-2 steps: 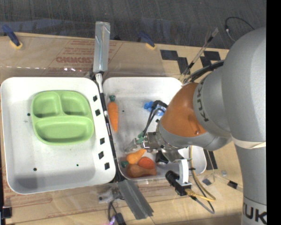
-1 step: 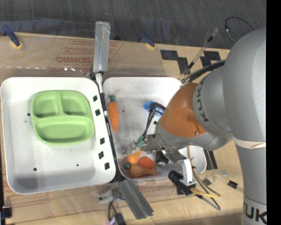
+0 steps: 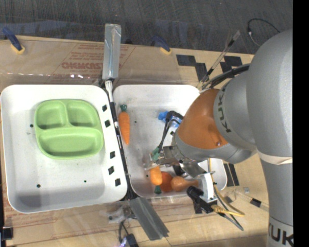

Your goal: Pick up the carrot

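An orange carrot [image 3: 124,127] with a small green top lies lengthwise along the left wall of the right bin [image 3: 144,94], its top pointing to the back. My gripper [image 3: 159,158] hangs low in the middle of that bin, to the right of the carrot and nearer the front, apart from it. The grey wrist and its orange band [image 3: 201,125] cover much of the bin's right half. The gripper's tip sits just above a cluster of orange toy pieces [image 3: 162,179] at the front wall.
A green divided plate [image 3: 68,127] lies in the left bin [image 3: 20,189]. A small blue object [image 3: 164,116] shows at the back of the right bin, beside the wrist. The orange pieces at the front include a round one [image 3: 155,176] and a paler one [image 3: 179,183].
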Robot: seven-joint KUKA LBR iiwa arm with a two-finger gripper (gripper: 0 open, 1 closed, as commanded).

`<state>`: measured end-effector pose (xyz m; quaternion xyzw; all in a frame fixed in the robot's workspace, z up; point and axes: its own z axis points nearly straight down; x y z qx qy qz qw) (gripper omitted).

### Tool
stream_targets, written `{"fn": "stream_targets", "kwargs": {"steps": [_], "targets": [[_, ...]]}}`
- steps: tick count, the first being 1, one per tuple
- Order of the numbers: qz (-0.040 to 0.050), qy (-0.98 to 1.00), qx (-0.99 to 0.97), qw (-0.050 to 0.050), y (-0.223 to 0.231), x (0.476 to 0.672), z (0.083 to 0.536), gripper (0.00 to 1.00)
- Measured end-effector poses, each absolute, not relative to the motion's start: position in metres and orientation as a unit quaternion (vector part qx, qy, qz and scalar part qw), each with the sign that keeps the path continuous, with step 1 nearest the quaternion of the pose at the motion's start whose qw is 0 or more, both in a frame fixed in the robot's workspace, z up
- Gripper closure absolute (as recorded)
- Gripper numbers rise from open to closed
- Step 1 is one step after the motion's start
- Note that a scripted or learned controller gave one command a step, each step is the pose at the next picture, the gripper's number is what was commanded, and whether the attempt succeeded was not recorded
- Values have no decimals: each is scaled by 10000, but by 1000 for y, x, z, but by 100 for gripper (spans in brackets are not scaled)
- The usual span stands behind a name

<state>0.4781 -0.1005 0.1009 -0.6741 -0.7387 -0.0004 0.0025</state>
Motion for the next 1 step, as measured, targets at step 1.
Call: {"fn": "stream_targets", "kwargs": {"steps": [1], "targets": [[6, -6832, -7302, 11, -99, 530, 200, 100]]}}
